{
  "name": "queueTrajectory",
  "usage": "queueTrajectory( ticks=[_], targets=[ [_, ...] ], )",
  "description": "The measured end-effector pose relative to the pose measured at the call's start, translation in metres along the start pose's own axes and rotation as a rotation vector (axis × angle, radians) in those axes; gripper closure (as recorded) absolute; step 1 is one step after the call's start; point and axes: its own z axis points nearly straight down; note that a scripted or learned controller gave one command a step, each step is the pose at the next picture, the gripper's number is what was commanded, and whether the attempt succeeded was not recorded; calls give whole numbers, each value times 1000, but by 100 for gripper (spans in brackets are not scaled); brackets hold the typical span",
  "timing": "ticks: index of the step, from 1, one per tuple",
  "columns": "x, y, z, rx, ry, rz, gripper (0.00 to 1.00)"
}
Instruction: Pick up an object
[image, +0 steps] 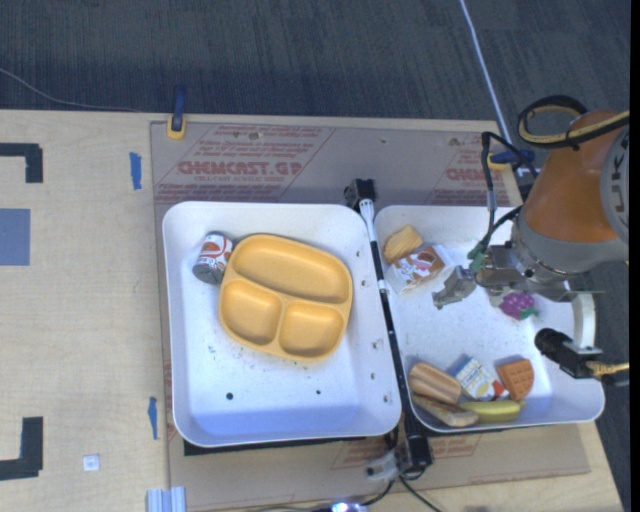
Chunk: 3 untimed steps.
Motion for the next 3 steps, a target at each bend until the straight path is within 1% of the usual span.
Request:
queueTrajectory(
  ticks=[1, 2, 3],
  targets=[
    [-15, 9, 89, 0, 1, -1, 0],
    [-15, -45, 95, -17, -4, 0, 0],
    [-20, -43, 83, -25, -15, 5, 100]
  ],
)
